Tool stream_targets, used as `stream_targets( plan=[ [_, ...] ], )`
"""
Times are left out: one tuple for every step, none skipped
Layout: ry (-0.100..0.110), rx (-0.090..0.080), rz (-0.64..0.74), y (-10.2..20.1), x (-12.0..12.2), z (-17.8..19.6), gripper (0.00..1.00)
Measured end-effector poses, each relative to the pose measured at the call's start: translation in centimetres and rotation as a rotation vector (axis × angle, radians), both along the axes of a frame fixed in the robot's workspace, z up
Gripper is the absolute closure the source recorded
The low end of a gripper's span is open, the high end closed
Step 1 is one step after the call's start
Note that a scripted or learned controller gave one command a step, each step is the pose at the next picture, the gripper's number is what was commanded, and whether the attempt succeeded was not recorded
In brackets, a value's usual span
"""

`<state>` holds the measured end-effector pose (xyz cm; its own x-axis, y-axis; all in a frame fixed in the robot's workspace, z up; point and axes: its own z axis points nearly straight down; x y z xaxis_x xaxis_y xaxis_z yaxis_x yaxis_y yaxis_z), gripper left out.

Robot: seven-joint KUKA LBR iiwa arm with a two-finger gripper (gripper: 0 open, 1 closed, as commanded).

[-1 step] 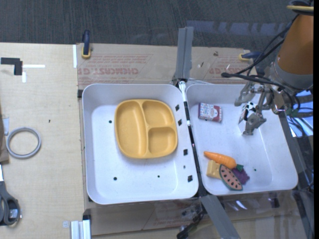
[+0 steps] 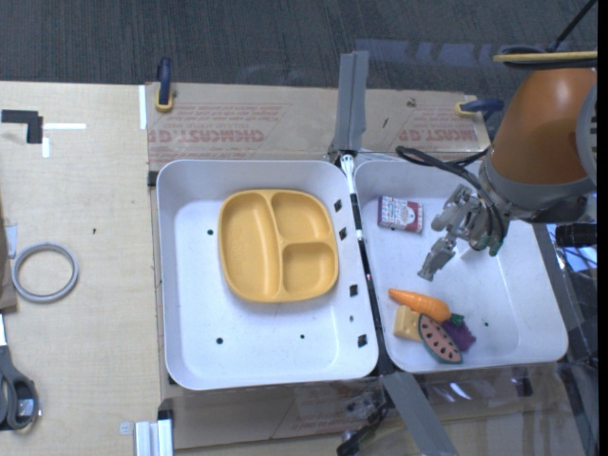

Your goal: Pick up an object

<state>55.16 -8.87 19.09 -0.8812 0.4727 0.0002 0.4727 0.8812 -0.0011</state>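
The tool (image 2: 439, 259) hangs over the right white bin (image 2: 532, 340); I cannot tell its grip state. Just below lies the orange toy carrot (image 2: 419, 302), long axis running left-right.

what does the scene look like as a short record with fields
left bin: yellow plate with three sections
right bin: red packet near the back; carrot, cheese, melon slice and grapes clustered at the front
arm: enters from the right, over the right bin
claw: above the bin floor between packet and carrot, nothing visibly held
bench left: tape roll
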Motion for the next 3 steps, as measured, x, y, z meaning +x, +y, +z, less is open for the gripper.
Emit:
stream_targets(
  plan=[
    [0.001, 0.0, -0.29, -0.7, -3.7, -7.4, 0.0],
    [0.0, 0.0, -0.507, -5.4, -6.5, -10.0, 0.0],
    [-0.001, 0.0, -0.505, -5.4, -6.5, -9.1, 1.0]
  ],
)
